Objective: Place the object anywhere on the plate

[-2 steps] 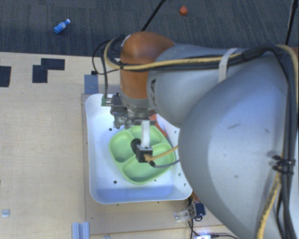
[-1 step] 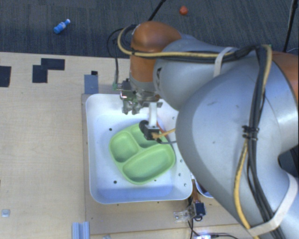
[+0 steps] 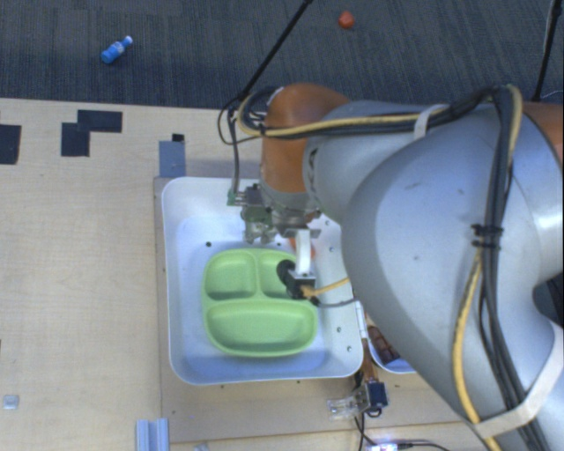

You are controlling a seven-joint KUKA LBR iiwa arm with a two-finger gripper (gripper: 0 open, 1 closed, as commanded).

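Note:
A light green divided plate (image 3: pixel 256 304) lies in the left white bin (image 3: pixel 189 255), with two small compartments at the back and one long one at the front. My gripper (image 3: pixel 258 227) hangs over the plate's far edge, just behind the back compartments. The wrist and its orange band (image 3: pixel 295 119) hide most of the gripper from above. I see nothing lying on the plate's visible surface.
The big grey arm (image 3: pixel 441 247) covers nearly the whole right bin; a small brown thing (image 3: pixel 381 340) shows in the bin's uncovered corner. On the floor beyond the bench lie a blue bottle (image 3: pixel 115 49) and a small red thing (image 3: pixel 346 18).

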